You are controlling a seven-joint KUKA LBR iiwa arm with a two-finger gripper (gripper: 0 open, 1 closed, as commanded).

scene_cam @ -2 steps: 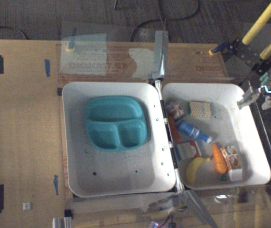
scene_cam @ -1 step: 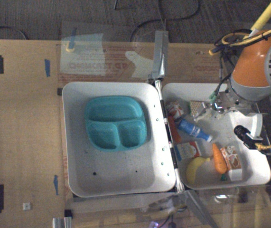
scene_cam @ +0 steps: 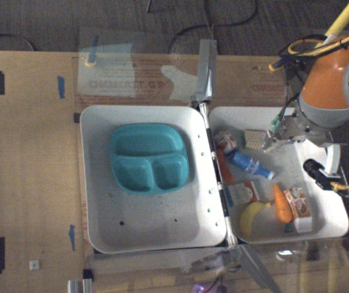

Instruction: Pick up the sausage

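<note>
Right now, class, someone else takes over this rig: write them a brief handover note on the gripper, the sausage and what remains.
Gripper: hangs over the far part of the right bin, near a cracker; no sausage in it.
Sausage: the reddish piece that looks like it lies along that bin's left wall, beside the blue bottle.
Done: no pick-up yet.
Left: reach the sausage, grasp it, lift it.

The sausage [scene_cam: 224, 167] looks like a thin reddish-orange stick, lying flat right of the frame's centre. It runs pretty much top to bottom along the left wall of the right bin [scene_cam: 339, 224], partly tucked under other items.
</note>
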